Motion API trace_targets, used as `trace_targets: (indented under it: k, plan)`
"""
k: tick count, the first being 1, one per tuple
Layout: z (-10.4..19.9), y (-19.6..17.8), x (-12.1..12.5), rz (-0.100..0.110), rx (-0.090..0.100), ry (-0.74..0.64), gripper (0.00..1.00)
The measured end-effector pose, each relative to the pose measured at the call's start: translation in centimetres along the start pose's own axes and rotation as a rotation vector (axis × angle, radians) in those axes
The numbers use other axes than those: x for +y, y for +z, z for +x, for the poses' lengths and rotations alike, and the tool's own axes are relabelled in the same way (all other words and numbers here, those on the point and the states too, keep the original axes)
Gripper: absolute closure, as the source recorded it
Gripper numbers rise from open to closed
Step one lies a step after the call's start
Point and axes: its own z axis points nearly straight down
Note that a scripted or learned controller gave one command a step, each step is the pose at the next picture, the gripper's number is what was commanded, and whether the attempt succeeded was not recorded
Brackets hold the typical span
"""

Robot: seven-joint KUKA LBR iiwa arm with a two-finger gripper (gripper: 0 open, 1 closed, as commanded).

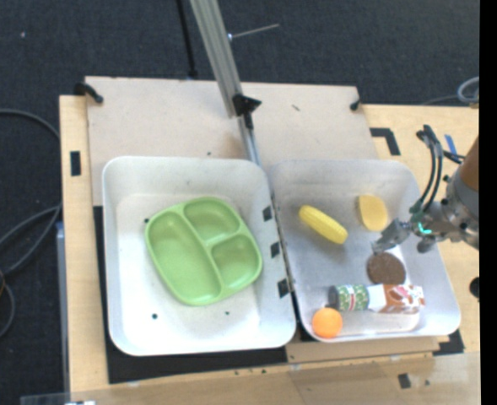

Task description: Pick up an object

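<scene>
The right bin [316,184] holds a yellow banana-shaped piece [322,224], a small yellow chunk [371,212], a brown round disc [386,268], a small carton lying on its side [376,297] and an orange ball [326,321]. My gripper [407,240] hangs over the right part of this bin, just above and slightly right of the brown disc. Its fingers [391,234] are spread open and nothing sits between them. The yellow chunk lies just up-left of the gripper.
The left bin [130,184] holds a green three-compartment plate [202,249]. A metal camera pole [218,45] rises from the back of the bench, between the two bins. The arm's cables [434,154] loop at the right edge.
</scene>
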Motion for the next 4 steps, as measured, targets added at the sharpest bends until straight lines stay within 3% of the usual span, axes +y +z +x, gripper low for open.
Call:
trace_targets:
  k: [2, 3, 4]
  plan:
    - [0.1, 12.5, -0.1, 0.006, 0.000, 0.002, 0.00]
    - [-0.1, 13.2, 0.1, -0.001, -0.004, 0.005, 0.00]
    - [-0.2, 12.0, 0.3, -0.008, -0.004, 0.009, 1.00]
